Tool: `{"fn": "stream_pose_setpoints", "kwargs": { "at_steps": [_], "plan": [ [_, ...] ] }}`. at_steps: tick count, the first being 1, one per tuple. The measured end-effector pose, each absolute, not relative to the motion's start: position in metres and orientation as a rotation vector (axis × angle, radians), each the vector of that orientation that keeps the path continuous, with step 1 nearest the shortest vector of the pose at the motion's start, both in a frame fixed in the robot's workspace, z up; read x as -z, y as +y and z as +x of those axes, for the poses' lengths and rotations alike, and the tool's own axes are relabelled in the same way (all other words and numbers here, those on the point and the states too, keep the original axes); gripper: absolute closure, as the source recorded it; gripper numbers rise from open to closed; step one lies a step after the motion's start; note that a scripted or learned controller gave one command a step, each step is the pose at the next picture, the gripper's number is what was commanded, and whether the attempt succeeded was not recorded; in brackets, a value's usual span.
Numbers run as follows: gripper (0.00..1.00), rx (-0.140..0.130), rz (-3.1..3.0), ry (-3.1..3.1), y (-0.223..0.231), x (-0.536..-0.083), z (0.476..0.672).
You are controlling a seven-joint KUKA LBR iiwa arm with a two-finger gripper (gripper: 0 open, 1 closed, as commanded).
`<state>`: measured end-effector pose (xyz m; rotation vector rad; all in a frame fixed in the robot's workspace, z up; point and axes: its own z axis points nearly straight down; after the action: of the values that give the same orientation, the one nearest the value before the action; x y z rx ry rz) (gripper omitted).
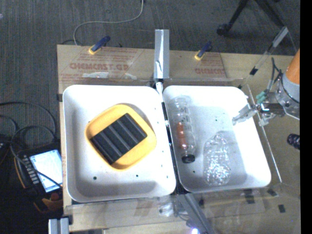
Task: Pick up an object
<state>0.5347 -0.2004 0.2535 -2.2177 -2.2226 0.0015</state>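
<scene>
A clear plastic bottle with a black cap lies along the left side of the right bin, cap toward the front. A crumpled clear plastic bag rests in the same bin's front right part. A yellow block with a black ribbed top lies tilted in the middle of the left bin. My gripper reaches in from the right, over the right bin's right rim, pointing left. It is apart from the bottle and above and behind the bag, with nothing visibly in it.
The two bins meet at a ridge in the middle. A metal post stands behind them on a cardboard sheet held by two clamps. A transparent wall runs along the right bin's outer side.
</scene>
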Motion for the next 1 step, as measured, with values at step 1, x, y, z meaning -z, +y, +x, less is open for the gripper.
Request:
{"fn": "stream_pose_setpoints", "kwargs": {
  "at_steps": [1],
  "plan": [
    [0.0, 0.0, -2.221, -2.223, -0.1697, -0.3063, 0.529]
  ]
}}
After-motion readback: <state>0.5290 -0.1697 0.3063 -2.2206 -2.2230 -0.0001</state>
